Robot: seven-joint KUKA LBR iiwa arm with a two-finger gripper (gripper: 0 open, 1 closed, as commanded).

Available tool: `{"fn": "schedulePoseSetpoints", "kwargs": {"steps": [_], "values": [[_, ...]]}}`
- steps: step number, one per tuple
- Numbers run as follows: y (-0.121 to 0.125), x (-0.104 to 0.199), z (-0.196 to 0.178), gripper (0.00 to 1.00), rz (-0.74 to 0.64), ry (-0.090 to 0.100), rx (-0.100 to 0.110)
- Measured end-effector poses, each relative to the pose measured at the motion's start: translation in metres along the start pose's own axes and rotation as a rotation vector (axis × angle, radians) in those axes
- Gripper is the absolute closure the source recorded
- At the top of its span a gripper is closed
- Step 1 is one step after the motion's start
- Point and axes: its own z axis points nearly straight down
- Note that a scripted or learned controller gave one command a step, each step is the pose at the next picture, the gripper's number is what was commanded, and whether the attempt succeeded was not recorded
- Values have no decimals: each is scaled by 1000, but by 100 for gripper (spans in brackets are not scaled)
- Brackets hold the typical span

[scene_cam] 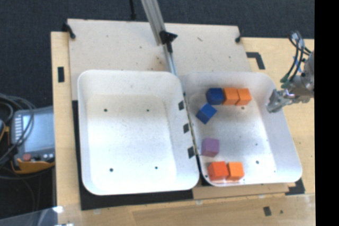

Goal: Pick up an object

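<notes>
- Gripper (pixel 275 101) at the right side of the frame, over the right rim of the right bin (pixel 283 140), nothing seen between it and any block; impossible to tell its state at this size and angle.
- Candidate objects all in the right bin: blue cube (pixel 215 95) in the upper part, touching an orange block (pixel 231 96) and a second orange block (pixel 244 96) in one row.
- Second blue cube (pixel 206 113) just below that row, turned at an angle, apart from the others.
- Purple cube (pixel 211 146) alone near the bin's left wall, lower middle.
- Two more orange blocks (pixel 225 170) side by side at the bottom edge, close to the wall.
- Left bin (pixel 85 114) with no blocks.
- Probably still the approach step, no grasp begun.
- Best to choose a free-standing piece, such as the tilted blue cube or the purple one.
- Good to align with the cube's flat sides, descend straight from above, then lift slowly.
- Risk: blocks in rows or against walls leave little room.
</notes>
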Motion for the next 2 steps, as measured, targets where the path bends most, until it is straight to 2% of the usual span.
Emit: {"fn": "schedulePoseSetpoints", "kwargs": {"steps": [1, 2], "values": [[19, 46, 16, 100, 1, 3, 8], [38, 102, 14, 100, -2, 3, 6]]}}
